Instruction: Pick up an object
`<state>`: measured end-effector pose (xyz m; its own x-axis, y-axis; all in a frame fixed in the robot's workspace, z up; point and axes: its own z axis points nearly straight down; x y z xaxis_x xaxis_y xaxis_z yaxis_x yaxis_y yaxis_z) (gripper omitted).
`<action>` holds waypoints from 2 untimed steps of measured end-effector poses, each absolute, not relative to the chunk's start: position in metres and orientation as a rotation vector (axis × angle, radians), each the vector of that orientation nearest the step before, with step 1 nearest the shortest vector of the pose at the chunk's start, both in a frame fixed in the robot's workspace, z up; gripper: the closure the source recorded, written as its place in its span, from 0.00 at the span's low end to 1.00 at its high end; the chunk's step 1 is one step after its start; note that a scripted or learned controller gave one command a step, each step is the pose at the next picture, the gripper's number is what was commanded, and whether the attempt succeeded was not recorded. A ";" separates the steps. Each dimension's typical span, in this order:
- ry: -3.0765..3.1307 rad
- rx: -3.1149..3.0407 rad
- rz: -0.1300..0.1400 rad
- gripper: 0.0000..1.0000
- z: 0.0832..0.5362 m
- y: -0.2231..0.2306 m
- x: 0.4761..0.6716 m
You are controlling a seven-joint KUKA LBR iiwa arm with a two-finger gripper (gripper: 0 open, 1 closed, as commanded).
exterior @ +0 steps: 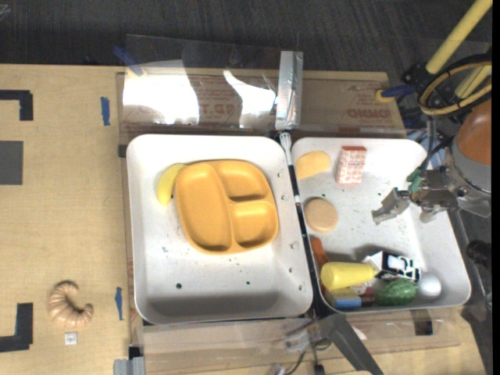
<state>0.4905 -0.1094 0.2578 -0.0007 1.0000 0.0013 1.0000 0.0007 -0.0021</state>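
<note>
My gripper [408, 207] hangs over the right side of the right bin [437, 233], its fingers spread open with nothing between them. Below and left of it lie a black-and-white toy [400, 266], a yellow cylinder [348, 275], a green lump [397, 291] and a silver ball [430, 287]. Further left in the same bin are a round tan disc [321, 215], a pale yellow wedge [313, 164] and a pink-and-white carton [351, 165].
The left bin [148, 272] holds an orange divided tray [226, 204] with a yellow piece [166, 182] tucked at its left edge. A tan curled toy [70, 303] lies on the bench at the far left. Yellow cables [449, 84] hang at the top right.
</note>
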 end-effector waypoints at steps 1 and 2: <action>-2.111 -2.316 0.010 0.00 0.154 -0.159 0.496; -2.547 -1.848 -0.006 0.00 0.088 -0.097 0.535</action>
